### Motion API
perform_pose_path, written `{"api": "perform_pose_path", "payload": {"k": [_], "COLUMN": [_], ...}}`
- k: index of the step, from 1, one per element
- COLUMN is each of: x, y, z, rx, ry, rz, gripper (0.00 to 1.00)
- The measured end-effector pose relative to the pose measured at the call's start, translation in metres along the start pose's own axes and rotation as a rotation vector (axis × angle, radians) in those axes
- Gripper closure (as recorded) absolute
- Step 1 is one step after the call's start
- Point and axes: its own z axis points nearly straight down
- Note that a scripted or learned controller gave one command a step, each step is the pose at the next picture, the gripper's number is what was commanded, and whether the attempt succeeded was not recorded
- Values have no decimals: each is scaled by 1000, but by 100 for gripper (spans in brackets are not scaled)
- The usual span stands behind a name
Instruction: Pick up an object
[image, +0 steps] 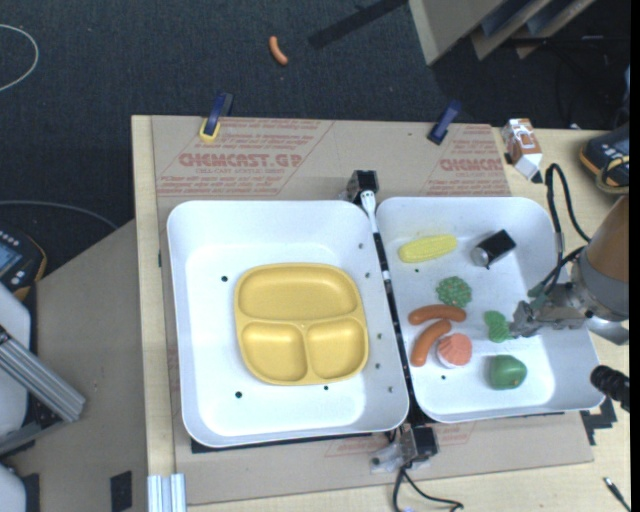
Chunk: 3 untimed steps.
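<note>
- The end effector (522, 318) is positioned low in the right bin (520, 215), beside a small green piece (496, 324).
- Its grasp state cannot be determined.
- A yellow divided tray (300, 322) is seated in the left bin (200, 300).

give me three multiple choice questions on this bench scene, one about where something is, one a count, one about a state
1. Where does the yellow divided tray lie?
A. in the left bin
B. in the right bin
C. on the floor

2. How many compartments does that tray have?
A. two
B. three
C. five

3. How does the claw stand relative to the green apple?
A. it holds the apple high above the bench
B. it sits low in the right bin, apart from the apple
C. it hovers over the left bin

Answers:
1. A, the tray rests in the middle of the left bin.
2. B, one long section at the top and two smaller ones below.
3. B, the claw is down near the small green piece in the right bin, with the apple lying apart, nearer the front wall.
</note>
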Motion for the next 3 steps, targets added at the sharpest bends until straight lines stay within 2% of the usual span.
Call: {"api": "perform_pose_path", "payload": {"k": [1,2,3], "x": [-5,-6,45], "y": [-8,-6,9], "z": [-56,-90,-99], "rx": [-1,-2,0], "ry": [-1,0,2], "rz": [0,0,-6], "gripper": [100,100,100]}}
